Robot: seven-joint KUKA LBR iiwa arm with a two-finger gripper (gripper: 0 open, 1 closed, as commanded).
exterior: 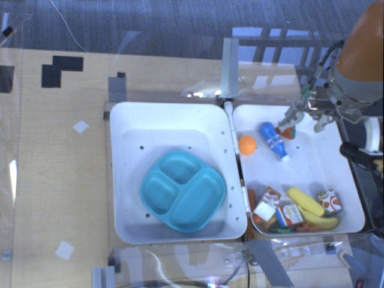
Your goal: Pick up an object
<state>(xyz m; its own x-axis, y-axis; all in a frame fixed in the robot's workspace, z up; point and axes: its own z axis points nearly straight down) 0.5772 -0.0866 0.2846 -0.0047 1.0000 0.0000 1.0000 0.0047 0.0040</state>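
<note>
The gripper (305,119) hangs over the far part of the right bin (336,161), below the grey wrist and the orange band (363,38) at the view's right edge. Its two fingers stand spread apart, one (291,117) toward the bin's middle and the other toward the right wall, with nothing between them. The nearer finger is just beside a small red thing (289,133), which lies at the upper end of the blue bottle (273,140); whether the finger touches either cannot be told.

The blue bottle lies tilted on the bin floor, its white cap pointing toward the near right. An orange ball (247,144) sits just left of it, close to the wall between the bins. Well apart from these, along the near edge of the right bin, is a crowded cluster: a corn cob (305,201), a banana (318,222), a small carton (329,201), and several little boxes (271,203), touching or overlapping one another.

Bare white floor shows in the middle and right of the right bin, between the bottle and the near cluster.

The left bin (129,161) holds a blue divided plate (183,190), lying flat near its centre, with open floor around it on the far and left sides.
</note>
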